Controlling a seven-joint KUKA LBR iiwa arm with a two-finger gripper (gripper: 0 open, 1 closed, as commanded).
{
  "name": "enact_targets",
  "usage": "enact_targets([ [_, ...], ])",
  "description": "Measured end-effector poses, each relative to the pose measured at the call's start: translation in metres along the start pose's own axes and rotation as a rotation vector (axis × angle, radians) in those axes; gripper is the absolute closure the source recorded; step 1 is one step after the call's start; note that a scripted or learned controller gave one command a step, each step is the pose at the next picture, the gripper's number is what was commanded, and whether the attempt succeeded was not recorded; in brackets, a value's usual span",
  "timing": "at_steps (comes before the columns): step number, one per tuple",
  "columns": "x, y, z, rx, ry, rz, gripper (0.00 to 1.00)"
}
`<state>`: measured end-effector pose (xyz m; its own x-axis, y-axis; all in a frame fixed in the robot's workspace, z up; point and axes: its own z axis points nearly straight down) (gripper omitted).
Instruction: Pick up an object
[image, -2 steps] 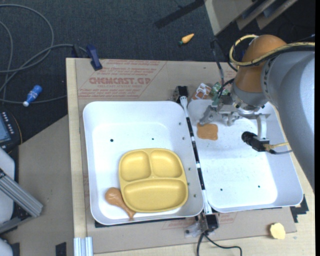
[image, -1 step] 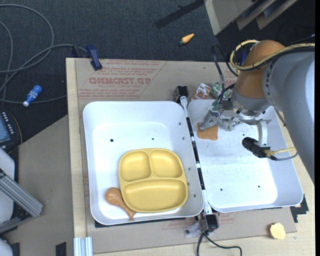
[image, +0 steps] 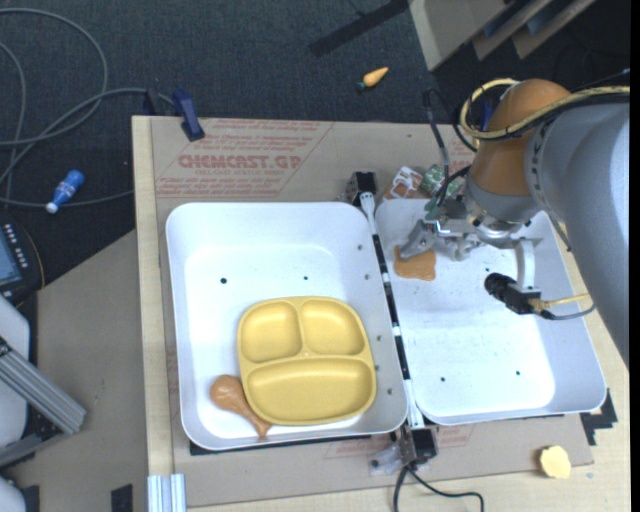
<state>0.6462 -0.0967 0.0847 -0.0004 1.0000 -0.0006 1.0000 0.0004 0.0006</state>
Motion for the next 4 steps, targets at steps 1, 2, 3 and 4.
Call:
enact_targets([
  [1,0.001,0.004,0.0,-0.001,0.0,0.0,0.0],
  [2,0.001,0.006,0.0,-0.001,0.0,-0.001,0.0],
  [3,0.003,0.021,0.0,-0.003,0.0,-0.001,0.0],
  [4,0.004,-0.015,0.0,0.005,0.001,0.002,0.0],
])
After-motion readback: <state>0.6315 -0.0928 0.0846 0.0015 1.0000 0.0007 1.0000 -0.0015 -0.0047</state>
